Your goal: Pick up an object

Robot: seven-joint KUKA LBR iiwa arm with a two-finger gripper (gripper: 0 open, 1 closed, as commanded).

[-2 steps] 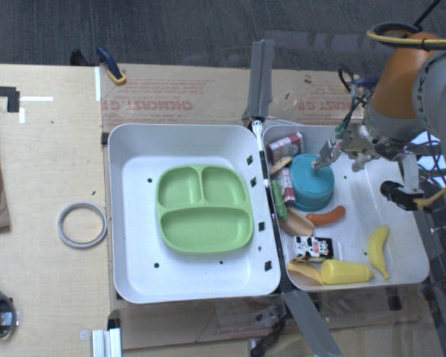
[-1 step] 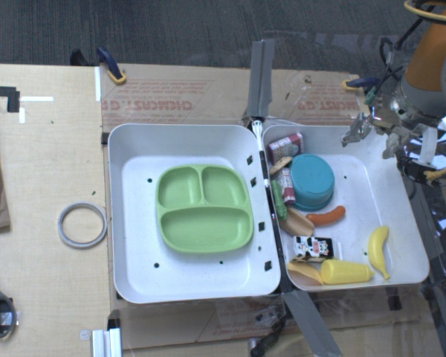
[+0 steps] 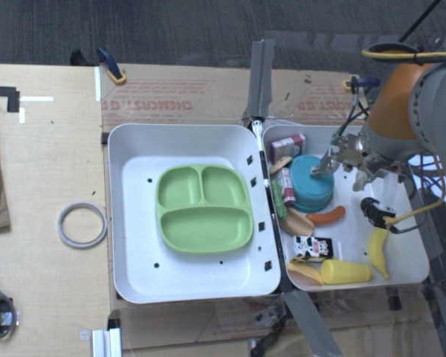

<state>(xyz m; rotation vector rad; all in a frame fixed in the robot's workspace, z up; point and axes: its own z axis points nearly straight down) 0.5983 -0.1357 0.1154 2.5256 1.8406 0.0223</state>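
Located the gripper [image 3: 340,162] over the upper half of the right bin [image 3: 353,233], reaching in from the right under the grey arm with its orange band. Cannot tell how far open. Cannot make out anything held.

Logged candidate things in the right bin, relative to the gripper:
- Blue cup [image 3: 311,183]: nearest, just left of and below the gripper, upright, mouth up. Appears to meet the gripper at the cup's upper right rim; cannot confirm contact.
- Pink box [image 3: 288,143]: up and to the left, in the bin's top left corner, beyond the cup.
- Orange sausage [image 3: 325,216]: below the gripper, lying just under the cup, apart from the gripper.
- Banana [image 3: 377,251]: lower right, well apart, lying roughly along the bin's right side.
- Yellow block [image 3: 346,272]: at the near wall, well apart, just left of the banana's lower end.
- Black-and-white card [image 3: 312,248]: between the sausage and the yellow block.

Noted further small items packed along the bin's left wall beside the cup; too small to identify.

Recorded in the left bin [image 3: 126,199] a green divided plate [image 3: 204,208], lying flat near the middle, well apart from the gripper. Spotted a pale tape ring [image 3: 82,224] on the desk [image 3: 44,162], left of both bins.
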